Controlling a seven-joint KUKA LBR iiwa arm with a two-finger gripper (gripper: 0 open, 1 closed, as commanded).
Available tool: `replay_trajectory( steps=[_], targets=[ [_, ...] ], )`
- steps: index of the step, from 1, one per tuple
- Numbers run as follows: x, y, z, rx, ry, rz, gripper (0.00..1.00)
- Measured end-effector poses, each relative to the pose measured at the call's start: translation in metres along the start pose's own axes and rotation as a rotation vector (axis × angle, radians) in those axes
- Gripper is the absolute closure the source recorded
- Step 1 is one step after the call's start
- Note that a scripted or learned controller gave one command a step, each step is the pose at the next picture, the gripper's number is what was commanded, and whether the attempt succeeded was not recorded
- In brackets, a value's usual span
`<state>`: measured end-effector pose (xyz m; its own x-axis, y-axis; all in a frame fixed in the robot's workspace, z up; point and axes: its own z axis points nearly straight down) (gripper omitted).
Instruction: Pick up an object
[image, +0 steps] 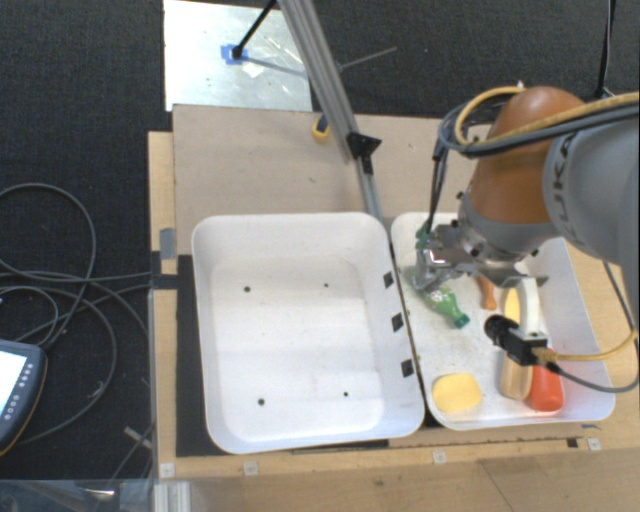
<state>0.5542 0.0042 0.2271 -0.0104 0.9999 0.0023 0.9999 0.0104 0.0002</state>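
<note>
In the camera view, the hand (432, 262) hangs low over the right bin (590, 400), near that bin's far left corner, and whether it is spread or closed I cannot tell, nor whether it has hold of anything. Just beside it, toward the bin's middle, lies a small green object (449, 307), which looks light, narrow and probably hard plastic, likely to skid on the smooth floor; gripping across its slim middle seems best. Near the bin's front edge sits a yellow round piece (455, 393), seemingly soft, and at the front right corner a red object (545, 392). The left bin (215, 330) sits alongside on the surface (250, 160).
</note>
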Motion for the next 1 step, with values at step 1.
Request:
replay_trajectory(
  steps=[1],
  targets=[
    [0.054, 0.0143, -0.0125, -0.004, 0.0, -0.001, 1.0]
  ],
)
